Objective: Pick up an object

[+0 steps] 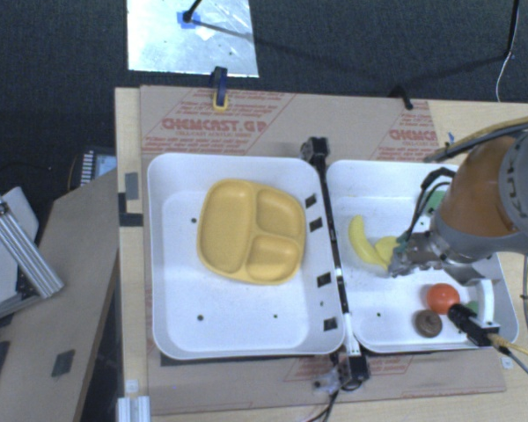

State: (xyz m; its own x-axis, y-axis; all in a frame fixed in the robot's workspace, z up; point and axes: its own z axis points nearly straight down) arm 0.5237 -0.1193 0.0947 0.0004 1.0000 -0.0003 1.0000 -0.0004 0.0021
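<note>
A yellow banana (363, 239) lies in the right bin (378, 323), near its left wall. My gripper (403, 260) reaches down at the banana's right end, close to or touching it. An orange-red ball (441, 297) sits toward the bin's front right, with a small brown round object (429, 323) just in front of it. A bit of green (435, 197) peeks out behind the arm. The grey arm with its orange band (480, 196) hides the right part of the bin.
The left bin (172, 323) holds a yellow divided plate (250, 230) in its middle. A black divider strip (327, 236) runs between the two bins. Cables trail along the bench's right side, and a metal sheet (192, 23) lies on the floor beyond.
</note>
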